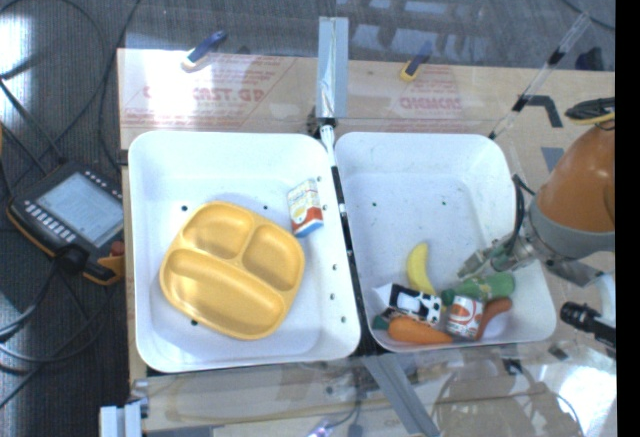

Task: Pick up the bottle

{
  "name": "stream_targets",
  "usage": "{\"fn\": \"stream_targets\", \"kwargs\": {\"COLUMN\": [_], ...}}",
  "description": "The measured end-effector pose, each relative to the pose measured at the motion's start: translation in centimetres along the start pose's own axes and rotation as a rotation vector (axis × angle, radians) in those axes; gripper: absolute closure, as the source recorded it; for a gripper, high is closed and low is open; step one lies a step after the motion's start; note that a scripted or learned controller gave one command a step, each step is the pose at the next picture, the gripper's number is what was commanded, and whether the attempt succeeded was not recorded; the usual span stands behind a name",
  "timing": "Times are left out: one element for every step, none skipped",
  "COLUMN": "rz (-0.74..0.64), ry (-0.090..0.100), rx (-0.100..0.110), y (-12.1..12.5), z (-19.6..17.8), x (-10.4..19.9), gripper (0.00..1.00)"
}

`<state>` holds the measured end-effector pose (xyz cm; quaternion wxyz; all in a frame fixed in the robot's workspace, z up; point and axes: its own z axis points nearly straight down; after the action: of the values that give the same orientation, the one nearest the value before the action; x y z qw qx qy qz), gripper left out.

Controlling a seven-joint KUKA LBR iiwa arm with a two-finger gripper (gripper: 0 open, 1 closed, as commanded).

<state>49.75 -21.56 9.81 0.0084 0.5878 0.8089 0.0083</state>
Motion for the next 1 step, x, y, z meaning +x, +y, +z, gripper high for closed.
{"fn": "stream_targets", "kwargs": {"rz": [0.19], "ry": [0.002], "rx": [0.027], "y": [2.21], "z": [-9.12], "x": [3.34], "gripper": [1.0]}}
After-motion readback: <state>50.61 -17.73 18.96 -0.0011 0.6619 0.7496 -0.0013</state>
